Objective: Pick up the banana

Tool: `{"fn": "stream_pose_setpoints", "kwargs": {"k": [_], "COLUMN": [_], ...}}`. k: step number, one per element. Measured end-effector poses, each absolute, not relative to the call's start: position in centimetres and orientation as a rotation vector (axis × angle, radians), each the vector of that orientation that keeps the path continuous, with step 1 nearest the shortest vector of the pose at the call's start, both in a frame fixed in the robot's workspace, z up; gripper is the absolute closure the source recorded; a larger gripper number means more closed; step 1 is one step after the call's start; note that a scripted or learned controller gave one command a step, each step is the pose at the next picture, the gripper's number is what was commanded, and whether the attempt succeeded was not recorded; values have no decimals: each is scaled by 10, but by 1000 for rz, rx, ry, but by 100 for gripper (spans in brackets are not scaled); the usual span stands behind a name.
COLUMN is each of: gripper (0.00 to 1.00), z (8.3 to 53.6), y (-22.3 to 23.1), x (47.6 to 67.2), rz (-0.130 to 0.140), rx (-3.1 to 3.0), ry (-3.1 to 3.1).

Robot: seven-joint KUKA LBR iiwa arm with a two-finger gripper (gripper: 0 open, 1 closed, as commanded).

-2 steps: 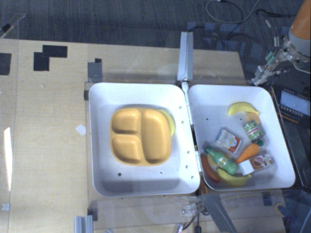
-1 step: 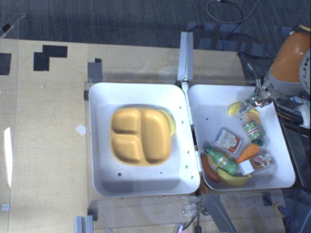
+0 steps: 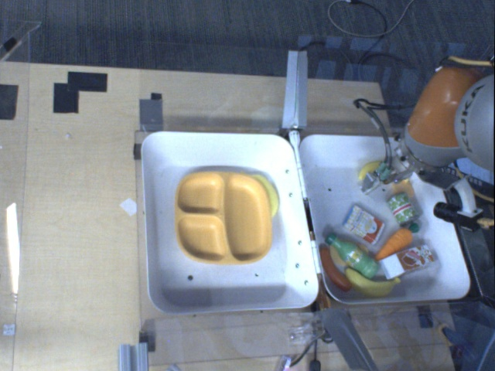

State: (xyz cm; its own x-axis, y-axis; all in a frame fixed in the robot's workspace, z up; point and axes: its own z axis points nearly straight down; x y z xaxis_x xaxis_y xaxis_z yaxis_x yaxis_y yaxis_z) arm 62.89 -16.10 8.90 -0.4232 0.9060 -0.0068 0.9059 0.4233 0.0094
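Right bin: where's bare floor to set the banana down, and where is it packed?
Right bin: bare floor along the left wall and far-left corner, up to the gripper. Packed at the near edge: banana, bottle, carrot, cartons. Left bin: bare strips around the yellow tray.

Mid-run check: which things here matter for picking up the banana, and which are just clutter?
For the job:
banana, near edge of right bin
gripper, over that bin's far side

Lying about:
green bottle
carrot
juice carton
green can
red-and-white box
yellow divided tray in left bin
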Motion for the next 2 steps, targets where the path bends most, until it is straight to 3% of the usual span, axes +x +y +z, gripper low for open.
{"fn": "stream_pose_setpoints", "kwargs": {"k": [1, 2], "gripper": [0, 100], "z": [101, 114], "y": [-140, -140], "x": [637, 640], "rz": [5, 11], "rx": [1591, 1587], "ry": [2701, 2694]}}
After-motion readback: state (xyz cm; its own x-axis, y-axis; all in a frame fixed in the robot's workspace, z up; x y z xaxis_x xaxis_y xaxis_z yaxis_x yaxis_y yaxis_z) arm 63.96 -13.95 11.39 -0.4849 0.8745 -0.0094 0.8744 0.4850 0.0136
